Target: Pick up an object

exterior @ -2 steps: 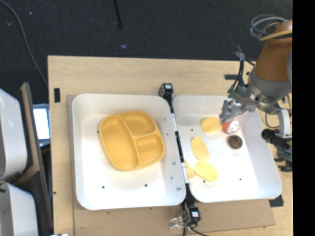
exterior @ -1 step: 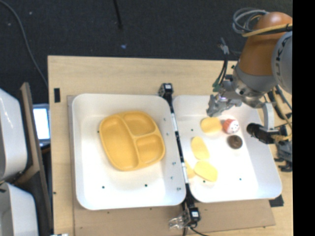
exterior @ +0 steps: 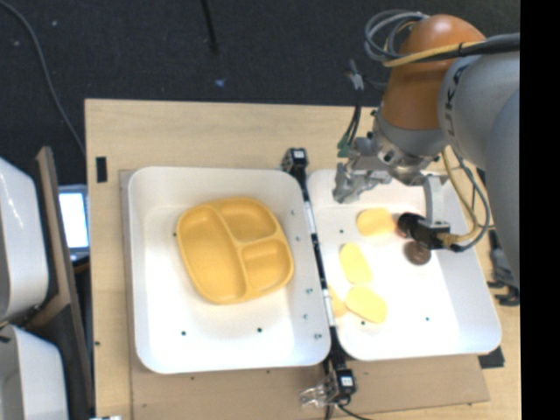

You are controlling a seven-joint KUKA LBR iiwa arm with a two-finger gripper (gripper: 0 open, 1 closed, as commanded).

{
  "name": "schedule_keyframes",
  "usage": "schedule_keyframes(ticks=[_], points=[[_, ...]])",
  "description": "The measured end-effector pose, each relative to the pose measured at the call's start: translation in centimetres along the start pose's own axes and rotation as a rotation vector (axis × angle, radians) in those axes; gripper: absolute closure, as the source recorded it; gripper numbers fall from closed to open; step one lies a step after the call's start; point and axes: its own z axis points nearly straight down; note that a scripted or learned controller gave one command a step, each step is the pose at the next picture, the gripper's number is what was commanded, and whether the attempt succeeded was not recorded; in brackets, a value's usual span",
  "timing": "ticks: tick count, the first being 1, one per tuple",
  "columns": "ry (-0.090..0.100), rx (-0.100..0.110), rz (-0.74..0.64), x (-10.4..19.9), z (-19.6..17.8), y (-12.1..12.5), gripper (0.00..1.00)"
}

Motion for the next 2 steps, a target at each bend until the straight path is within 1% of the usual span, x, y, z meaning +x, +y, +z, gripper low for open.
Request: schedule_keyframes(ticks=[2], points=[[0.000, -0.001, 0.000, 10.9, -1.6, 3.6, 1.00]])
